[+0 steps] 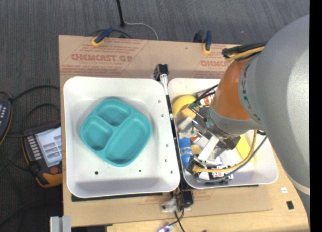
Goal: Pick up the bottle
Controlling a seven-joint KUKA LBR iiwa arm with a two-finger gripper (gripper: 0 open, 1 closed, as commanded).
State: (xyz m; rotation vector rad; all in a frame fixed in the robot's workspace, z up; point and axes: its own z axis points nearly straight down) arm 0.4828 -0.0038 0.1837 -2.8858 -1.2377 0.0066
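Bottle location cannot be made out with certainty among the clutter of the right bin (pixel 269 173). A teal divided plate (pixel 116 131) is seen lying in the left bin (pixel 75 175). The hand (pixel 209 148) is lowered into the right bin's pile, over a blue item (pixel 185 149) and beside a yellow object (pixel 182 104); whether it is clenched cannot be told.

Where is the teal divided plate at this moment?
The teal divided plate lies in the left white bin, roughly in its middle, across the divider from the right bin, where the arm's hand is working among cluttered items.
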